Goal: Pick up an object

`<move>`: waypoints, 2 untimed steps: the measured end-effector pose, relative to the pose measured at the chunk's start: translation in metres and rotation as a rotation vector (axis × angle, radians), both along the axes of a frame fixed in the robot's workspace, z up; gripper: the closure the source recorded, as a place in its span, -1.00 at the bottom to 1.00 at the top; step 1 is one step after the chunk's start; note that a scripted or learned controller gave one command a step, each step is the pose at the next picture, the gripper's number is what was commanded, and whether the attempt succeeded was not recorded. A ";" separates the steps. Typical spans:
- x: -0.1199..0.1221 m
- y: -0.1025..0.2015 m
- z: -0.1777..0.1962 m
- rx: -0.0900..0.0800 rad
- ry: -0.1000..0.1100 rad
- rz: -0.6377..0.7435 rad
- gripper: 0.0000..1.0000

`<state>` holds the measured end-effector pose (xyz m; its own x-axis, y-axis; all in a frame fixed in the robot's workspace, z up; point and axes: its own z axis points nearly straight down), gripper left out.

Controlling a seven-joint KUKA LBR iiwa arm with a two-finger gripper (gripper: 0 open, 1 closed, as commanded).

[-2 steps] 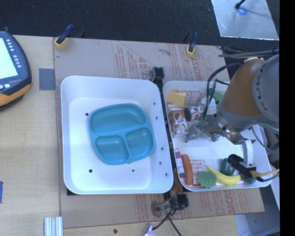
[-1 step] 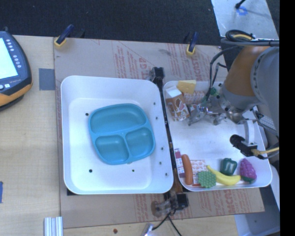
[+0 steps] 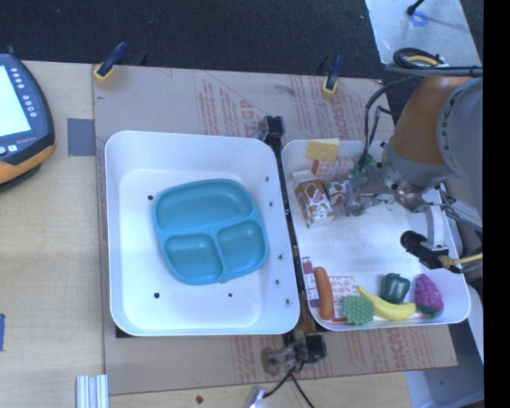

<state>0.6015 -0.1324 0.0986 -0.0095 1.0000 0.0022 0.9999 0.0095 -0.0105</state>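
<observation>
My gripper (image 3: 355, 192) reaches down into the back part of the right bin (image 3: 370, 245). It is right beside a brown and white packet (image 3: 314, 201), and I cannot tell whether it touches the packet. A yellow cheese wedge (image 3: 323, 150) lies just behind them at the bin's back wall. Along the front wall lie a hot dog (image 3: 323, 286), a broccoli (image 3: 357, 309), a banana (image 3: 389, 309), a green pepper (image 3: 395, 286) and purple grapes (image 3: 427, 296).
The left bin (image 3: 132, 228) holds a blue divided plate (image 3: 210, 229). The grey arm with its orange band (image 3: 425, 121) hangs over the right bin's back right corner. A tablet-like pendant (image 3: 8, 113) lies at the far left of the bench.
</observation>
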 end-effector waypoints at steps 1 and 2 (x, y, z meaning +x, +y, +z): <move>-0.003 -0.014 0.157 -0.002 -0.006 -0.004 1.00; 0.002 -0.064 0.163 -0.002 -0.006 -0.008 1.00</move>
